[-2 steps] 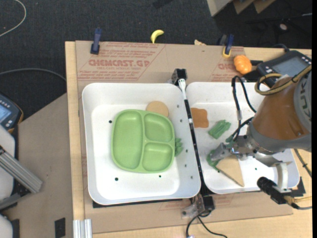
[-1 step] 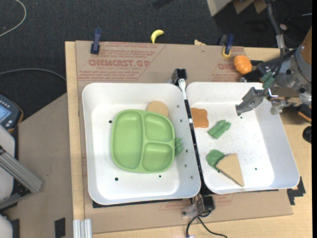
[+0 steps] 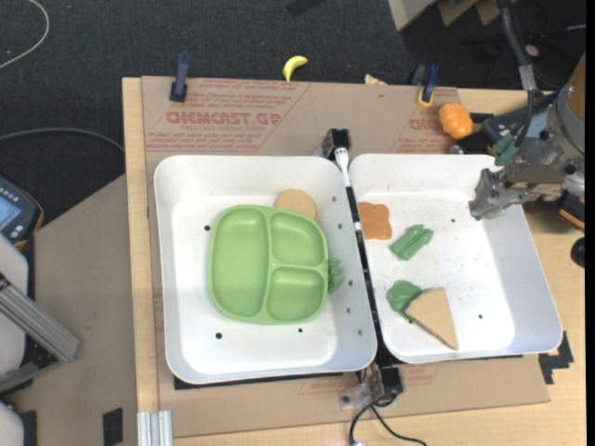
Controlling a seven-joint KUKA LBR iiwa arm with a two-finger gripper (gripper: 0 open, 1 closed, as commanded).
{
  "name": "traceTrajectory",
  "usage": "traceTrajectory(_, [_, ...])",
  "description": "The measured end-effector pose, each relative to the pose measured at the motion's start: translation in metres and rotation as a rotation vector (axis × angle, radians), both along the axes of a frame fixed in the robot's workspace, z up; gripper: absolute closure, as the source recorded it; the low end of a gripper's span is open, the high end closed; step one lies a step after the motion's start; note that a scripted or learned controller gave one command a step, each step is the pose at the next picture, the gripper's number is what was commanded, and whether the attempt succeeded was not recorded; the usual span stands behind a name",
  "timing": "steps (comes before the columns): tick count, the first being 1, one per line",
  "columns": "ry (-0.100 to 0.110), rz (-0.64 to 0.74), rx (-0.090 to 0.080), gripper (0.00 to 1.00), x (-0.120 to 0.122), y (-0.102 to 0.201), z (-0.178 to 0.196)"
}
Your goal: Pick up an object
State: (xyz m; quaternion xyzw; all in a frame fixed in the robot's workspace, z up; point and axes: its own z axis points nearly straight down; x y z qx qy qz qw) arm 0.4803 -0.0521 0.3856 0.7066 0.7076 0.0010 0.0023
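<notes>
Hovering over the right bin, the gripper, aperture indiscernible, sits near cardboard reading "CHEMCAST".

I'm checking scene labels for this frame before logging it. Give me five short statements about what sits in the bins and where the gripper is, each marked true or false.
1. The green divided plate lies in the left bin. True.
2. The orange square piece lies in the left bin. False: it is in the right bin, near the divider.
3. The gripper hangs over the right bin's far right part. True.
4. The tan wedge lies on the green plate. False: it lies on the right bin's floor, against a green piece.
5. A yellow banana lies inside the right bin. False: it lies beyond the board's far edge.
</notes>
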Motion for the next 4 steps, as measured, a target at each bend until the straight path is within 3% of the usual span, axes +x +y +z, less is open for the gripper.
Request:
traceTrajectory(2, [0.009, 0.001, 0.003, 1.00, -0.001, 0.080, -0.066])
traceTrajectory(3, [0.010, 0.005, 0.003, 1.00, 0.019, 0.158, -0.109])
traceTrajectory(4, [0.002, 0.003, 0.003, 1.00, 0.005, 0.224, -0.077])
